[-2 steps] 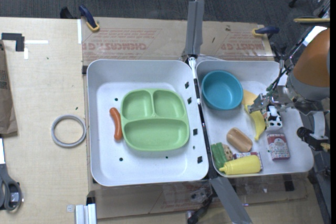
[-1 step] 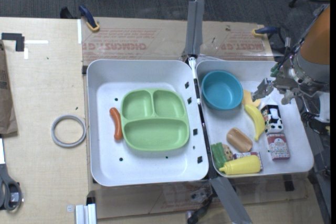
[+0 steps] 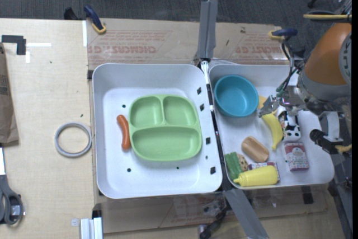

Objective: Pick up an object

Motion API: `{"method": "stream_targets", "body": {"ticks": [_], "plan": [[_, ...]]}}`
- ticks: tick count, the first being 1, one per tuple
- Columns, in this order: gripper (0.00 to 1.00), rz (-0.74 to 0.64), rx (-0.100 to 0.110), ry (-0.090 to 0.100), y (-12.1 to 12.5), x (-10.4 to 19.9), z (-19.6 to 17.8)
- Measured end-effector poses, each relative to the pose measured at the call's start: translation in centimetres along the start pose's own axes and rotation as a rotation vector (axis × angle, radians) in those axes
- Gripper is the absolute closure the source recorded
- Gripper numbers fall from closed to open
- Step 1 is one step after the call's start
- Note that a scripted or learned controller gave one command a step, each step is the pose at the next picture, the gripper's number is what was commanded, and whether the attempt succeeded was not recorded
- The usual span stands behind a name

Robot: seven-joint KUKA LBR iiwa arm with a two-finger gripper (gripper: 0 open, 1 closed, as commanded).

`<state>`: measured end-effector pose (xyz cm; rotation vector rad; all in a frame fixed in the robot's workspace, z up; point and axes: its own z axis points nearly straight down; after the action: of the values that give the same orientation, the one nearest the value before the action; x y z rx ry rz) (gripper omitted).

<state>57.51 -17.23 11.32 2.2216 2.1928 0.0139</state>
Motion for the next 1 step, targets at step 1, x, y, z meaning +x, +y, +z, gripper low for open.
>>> {"method": "stream_targets", "body": {"ticks": [1], "plan": [[0.00,-0.273,0.022,0.012,-8.24,7.79,2.02]]}}
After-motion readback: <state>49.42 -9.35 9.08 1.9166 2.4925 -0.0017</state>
